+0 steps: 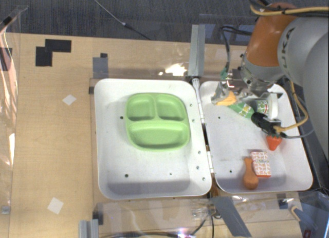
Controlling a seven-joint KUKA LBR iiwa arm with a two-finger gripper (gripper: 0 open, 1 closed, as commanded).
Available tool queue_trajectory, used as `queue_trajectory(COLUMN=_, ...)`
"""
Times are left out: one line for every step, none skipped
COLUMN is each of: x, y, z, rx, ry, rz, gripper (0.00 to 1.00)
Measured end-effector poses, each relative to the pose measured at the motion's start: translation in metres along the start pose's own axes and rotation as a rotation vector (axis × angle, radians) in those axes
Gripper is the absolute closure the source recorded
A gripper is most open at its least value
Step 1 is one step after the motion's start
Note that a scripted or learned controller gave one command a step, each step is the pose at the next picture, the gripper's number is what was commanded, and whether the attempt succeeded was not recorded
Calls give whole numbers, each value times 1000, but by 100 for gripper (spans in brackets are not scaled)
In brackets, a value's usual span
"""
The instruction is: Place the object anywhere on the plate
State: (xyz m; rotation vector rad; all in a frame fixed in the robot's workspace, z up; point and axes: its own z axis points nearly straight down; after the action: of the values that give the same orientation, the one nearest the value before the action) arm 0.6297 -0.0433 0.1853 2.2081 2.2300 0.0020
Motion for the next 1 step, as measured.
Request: queue_trajectory(x=54, y=8, z=0, rx=-1, ry=2, rz=3, gripper=100)
